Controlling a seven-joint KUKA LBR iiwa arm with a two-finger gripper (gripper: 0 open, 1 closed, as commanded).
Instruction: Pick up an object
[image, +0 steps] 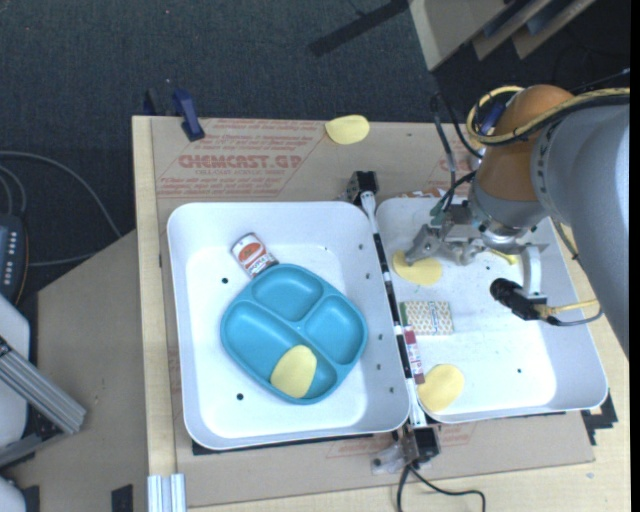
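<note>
While hovering in right bin (560, 390), gripper (432, 250) over yellow piece (418, 268); finger state unclear; blue tray (290, 325) far left.

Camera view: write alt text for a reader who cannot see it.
The end effector hangs low over a yellow piece in the right bin. The left bin holds a blue divided tray with another yellow piece.

Your grey arm (590, 170) comes in from the right, orange band (520, 150) above the wrist, bending down so the gripper (432, 252) sits low at the scene's centre-right.
</note>
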